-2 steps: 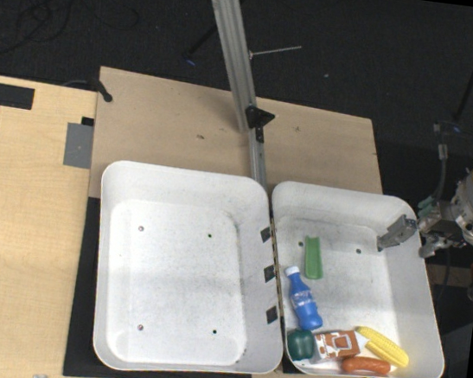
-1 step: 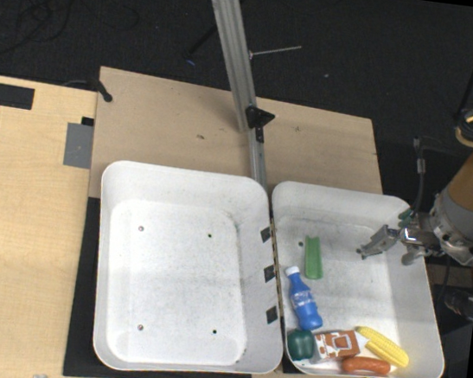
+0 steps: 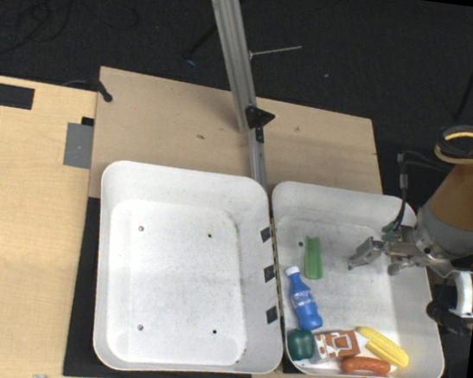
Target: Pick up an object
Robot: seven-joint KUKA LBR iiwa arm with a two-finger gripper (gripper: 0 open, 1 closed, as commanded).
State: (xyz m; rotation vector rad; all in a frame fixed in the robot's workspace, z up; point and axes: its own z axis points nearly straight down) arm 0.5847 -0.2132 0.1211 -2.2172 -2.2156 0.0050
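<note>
Grey gripper (image 3: 378, 252) sits over the right bin (image 3: 351, 210), upper right part, and as far as we can make out its fingers are spread with nothing between them. We judge the pick not yet made: no object is lifted. Candidates all lie in the right bin: a green block (image 3: 312, 258) nearest, left of the gripper and apart from it; a blue bottle (image 3: 302, 299) just below it by the divider; then a cluster at the bottom edge with a dark green piece (image 3: 300, 346), an orange-white packet (image 3: 336, 342), a yellow corn cob (image 3: 383, 346) and a red sausage (image 3: 365, 365). Left bin (image 3: 181, 220) holds none. Left to do, we reckon: choose, descend, close, lift.
</note>
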